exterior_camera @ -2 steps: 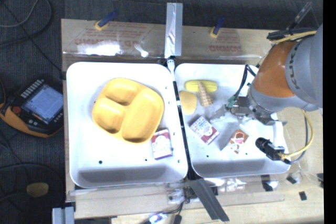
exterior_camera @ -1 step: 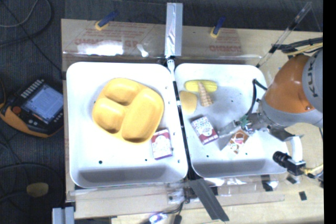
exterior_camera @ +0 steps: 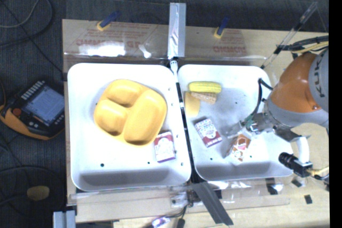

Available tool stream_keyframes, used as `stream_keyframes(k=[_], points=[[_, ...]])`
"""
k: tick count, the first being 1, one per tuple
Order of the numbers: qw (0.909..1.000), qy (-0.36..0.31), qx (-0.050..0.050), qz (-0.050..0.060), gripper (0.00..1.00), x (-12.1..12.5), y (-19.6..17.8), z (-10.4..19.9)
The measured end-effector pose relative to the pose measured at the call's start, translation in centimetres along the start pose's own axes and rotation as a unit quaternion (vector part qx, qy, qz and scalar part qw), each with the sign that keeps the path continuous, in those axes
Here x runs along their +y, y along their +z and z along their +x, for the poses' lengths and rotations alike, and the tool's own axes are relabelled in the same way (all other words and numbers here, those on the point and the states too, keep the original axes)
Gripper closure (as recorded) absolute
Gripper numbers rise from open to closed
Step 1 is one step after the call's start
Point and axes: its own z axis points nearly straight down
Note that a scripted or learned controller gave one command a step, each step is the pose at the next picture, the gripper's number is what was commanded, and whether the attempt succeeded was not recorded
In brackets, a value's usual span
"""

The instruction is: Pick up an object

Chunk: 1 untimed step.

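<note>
The gripper (exterior_camera: 239,131) sits low in the right bin (exterior_camera: 224,173) near its front edge, over a small packet (exterior_camera: 240,147); I cannot tell its state; the packet looks light, thin, slippery; pinch across its short sides.

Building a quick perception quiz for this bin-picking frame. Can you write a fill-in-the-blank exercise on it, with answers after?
1. The large yellow compartment plate lies in the ____ bin.
2. The corn cob lies in the ____ bin, near its far wall.
3. The bench carries ____ white bins side by side.
4. The arm's band above the wrist is coloured ____.

Answers: left; right; two; orange
</note>
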Motion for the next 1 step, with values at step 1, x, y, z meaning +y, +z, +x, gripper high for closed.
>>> stream_keyframes(k=[1], points=[[0.9971, 0.076, 0.000, 0.010, 1.00, 1.33, -10.49, 2.71]])
